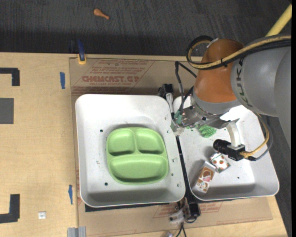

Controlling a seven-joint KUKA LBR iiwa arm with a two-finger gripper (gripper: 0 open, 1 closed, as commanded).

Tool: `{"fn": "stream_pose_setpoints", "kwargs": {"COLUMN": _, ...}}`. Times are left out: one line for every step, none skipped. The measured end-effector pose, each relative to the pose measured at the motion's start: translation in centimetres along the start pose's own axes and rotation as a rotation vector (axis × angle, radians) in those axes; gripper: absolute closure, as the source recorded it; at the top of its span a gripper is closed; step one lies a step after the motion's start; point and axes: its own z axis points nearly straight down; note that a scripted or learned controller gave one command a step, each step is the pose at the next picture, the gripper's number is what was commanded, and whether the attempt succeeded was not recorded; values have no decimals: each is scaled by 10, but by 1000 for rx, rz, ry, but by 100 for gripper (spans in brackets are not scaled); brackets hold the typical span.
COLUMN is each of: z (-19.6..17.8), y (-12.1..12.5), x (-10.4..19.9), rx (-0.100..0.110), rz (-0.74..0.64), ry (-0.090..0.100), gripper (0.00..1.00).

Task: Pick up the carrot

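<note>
Worktop (pixel 37 139) with two white bins | hand (pixel 184 119) low at right bin's (pixel 252 178) far-left corner, grip state cannot tell | likely carrot (pixel 101 14) on dark floor past worktop's far edge, well apart | advice: lift clear of bin wall, re-aim along carrot's length.

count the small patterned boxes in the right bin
2. One small patterned box lies near the bin's middle, just under the black cable end. The other lies lower left of it, near the right bin's front edge. The arm may hide more.
</note>
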Motion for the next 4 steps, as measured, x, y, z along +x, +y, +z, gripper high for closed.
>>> {"fn": "stream_pose_setpoints", "kwargs": {"z": -3, "y": 25, "x": 83, "rx": 0, "rz": 157, "ry": 0, "gripper": 100}}
{"fn": "stream_pose_setpoints", "kwargs": {"z": -18, "y": 83, "x": 168, "rx": 1, "rz": 277, "ry": 0, "gripper": 100}}
{"fn": "stream_pose_setpoints", "kwargs": {"z": -18, "y": 83, "x": 168, "rx": 1, "rz": 278, "ry": 0, "gripper": 0}}
{"fn": "stream_pose_setpoints", "kwargs": {"z": -107, "y": 37, "x": 181, "rx": 1, "rz": 511, "ry": -1, "gripper": 0}}
